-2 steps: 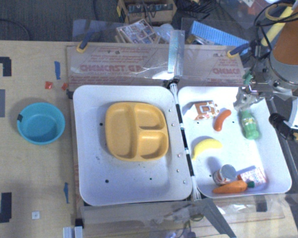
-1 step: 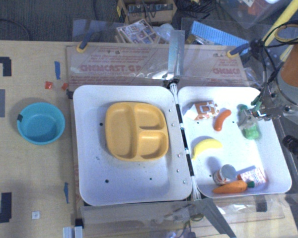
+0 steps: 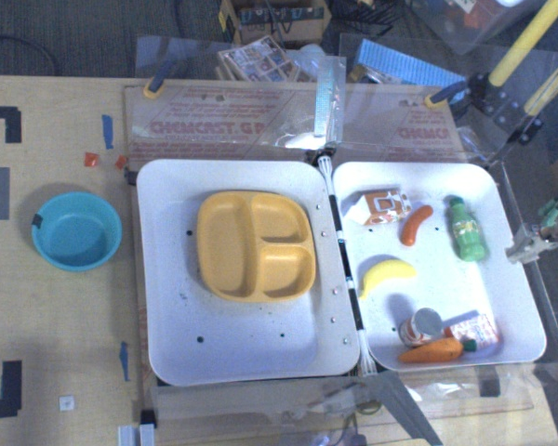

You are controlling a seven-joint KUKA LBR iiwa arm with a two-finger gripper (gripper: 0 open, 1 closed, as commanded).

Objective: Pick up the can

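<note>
Can hemmed in at the near edge of the right-hand bin

The small silver-topped can [image 3: 423, 324] stands in the right white bin [image 3: 516, 240], touching an orange carrot [image 3: 431, 350] and just beside a flat pink packet [image 3: 474, 329], with a yellow banana [image 3: 386, 274] near it. The hand [image 3: 530, 246] sits at the bin's right edge, too small to tell if open or closed. I'd worry a descent nudges the carrot or packet, tipping the can or catching the wrong thing
</note>
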